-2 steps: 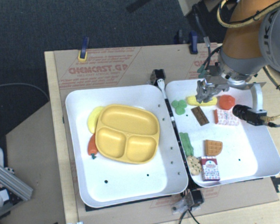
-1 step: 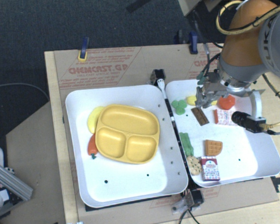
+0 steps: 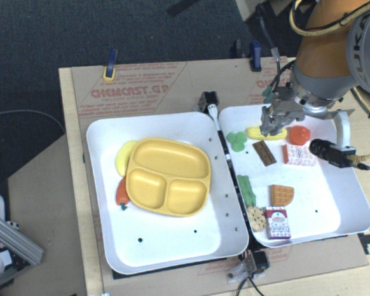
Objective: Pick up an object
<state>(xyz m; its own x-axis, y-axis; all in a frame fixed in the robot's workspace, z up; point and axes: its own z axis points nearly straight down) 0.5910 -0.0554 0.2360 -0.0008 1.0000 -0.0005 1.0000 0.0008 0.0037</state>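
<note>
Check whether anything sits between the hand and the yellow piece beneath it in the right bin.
Nothing visible does. The hand sits directly over the yellow piece; the brown bar and red piece lie off to the sides.

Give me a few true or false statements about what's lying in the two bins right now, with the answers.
1. A yellow divided tray lies in the left bin. True.
2. The waffle piece is in the left bin. False: it is in the right bin.
3. The hand is over the right bin's far part. True.
4. The brown bar rests on the yellow tray. False: it lies on the right bin's floor.
</note>
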